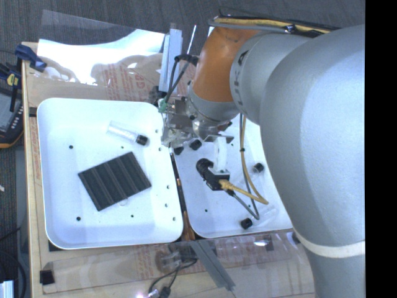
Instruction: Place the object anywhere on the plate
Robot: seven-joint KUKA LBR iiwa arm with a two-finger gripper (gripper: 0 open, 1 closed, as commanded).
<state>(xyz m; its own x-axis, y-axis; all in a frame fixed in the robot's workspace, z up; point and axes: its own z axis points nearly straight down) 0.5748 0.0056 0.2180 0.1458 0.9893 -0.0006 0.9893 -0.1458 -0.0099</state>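
Two white bins sit side by side on a wooden bench [37, 85]. The left bin [68, 219] holds the plate [115, 180], a dark, ribbed rectangle lying flat and turned at an angle, a little front of centre. The tube [124, 131], clear with a black cap at its right end, lies on its side on the bin floor behind the plate. It is apart from the plate and close to the bin's right wall.

The grey arm [304, 104] with its orange band [214, 67] covers much of the right bin [211, 219] and hides that bin's back and right side. A small black bit [246, 223] lies near the front wall of the right bin, too small to make out.

The gripper [177, 136] hangs over the seam between the two bins, toward their back. It is just right of the tube's cap and not touching it. From this angle I cannot tell whether it is open or closed, or whether it holds anything. The tube lies free on the bin floor.

Behind the bins, a crumpled clear plastic sheet [124, 73] bears red print, too blurred to read. A blue clamp [28, 54] grips the bench's back left corner. A metal bracket [211, 266] lies on the bench in front of the bins.
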